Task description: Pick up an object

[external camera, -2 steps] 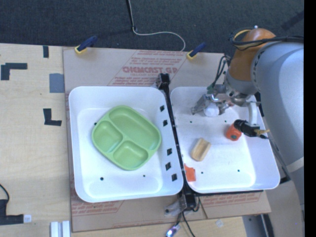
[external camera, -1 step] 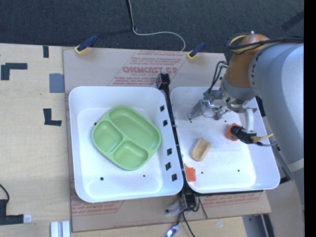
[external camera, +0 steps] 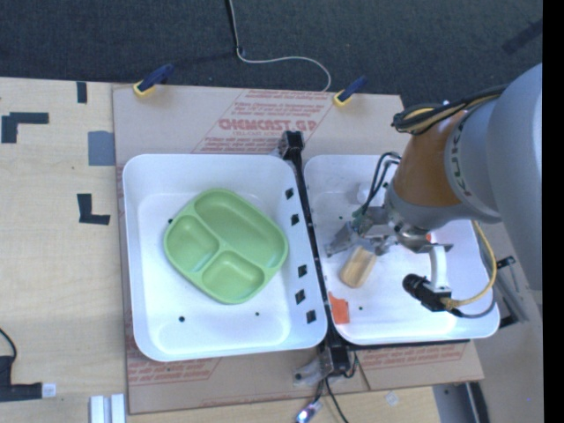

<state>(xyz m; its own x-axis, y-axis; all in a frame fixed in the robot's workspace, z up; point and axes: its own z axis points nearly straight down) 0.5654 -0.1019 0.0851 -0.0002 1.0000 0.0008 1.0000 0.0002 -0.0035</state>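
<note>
A tan, cork-like block lies tilted on the floor of the right bin, left of its middle. My gripper hangs low over the right bin, just above and slightly left of the block's upper end. The view does not show the block held. The grey arm with its orange band comes in from the right and covers the back right of this bin. In the left bin a light green divided plate lies flat.
A small orange piece lies near the right bin's front left corner. A bit of red peeks out beside the wrist. A black cable and plug hang from the arm over the bin's front right. A black divider separates the bins.
</note>
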